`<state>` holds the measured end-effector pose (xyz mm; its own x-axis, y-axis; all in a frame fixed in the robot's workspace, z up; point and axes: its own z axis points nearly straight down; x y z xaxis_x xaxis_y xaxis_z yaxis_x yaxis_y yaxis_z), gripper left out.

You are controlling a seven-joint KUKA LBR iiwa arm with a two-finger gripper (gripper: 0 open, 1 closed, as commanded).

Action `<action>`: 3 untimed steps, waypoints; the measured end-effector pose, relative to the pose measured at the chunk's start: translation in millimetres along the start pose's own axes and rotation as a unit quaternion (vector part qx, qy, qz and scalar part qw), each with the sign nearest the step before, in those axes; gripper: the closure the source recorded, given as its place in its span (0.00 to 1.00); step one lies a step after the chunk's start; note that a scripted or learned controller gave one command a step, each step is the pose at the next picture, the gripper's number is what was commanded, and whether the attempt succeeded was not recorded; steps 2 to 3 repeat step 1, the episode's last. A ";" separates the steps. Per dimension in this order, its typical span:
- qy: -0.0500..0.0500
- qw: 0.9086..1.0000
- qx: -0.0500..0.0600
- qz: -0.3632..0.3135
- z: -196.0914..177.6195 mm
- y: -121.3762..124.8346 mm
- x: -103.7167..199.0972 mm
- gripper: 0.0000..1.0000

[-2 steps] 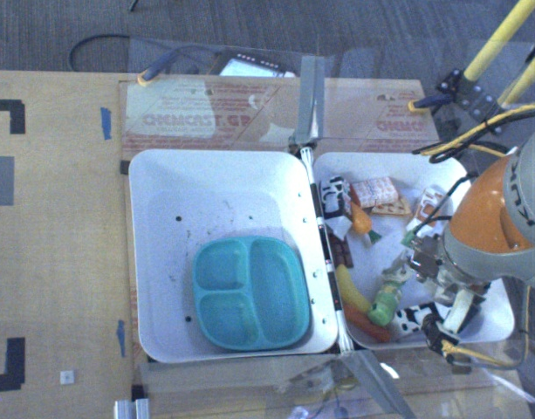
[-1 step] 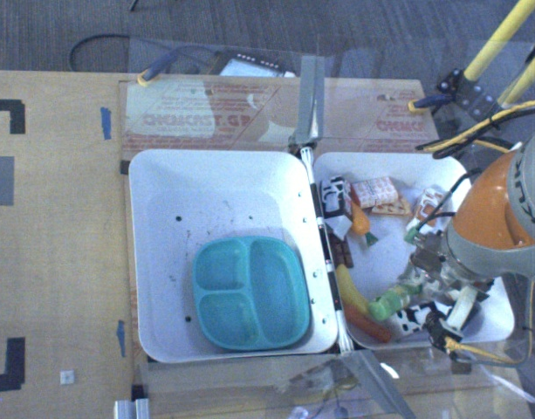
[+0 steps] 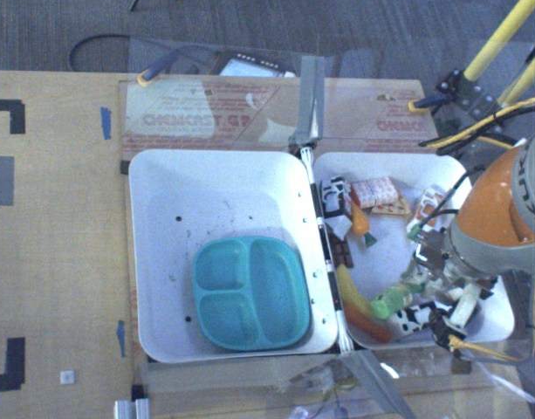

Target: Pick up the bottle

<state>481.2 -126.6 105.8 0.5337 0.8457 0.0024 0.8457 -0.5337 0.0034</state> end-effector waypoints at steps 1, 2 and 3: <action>-0.001 0.996 0.003 -0.092 -78.0 -40.4 61.1 1.00; -0.001 0.996 0.003 -0.092 -78.0 -40.4 61.1 1.00; -0.001 0.996 0.003 -0.092 -78.0 -40.4 61.1 1.00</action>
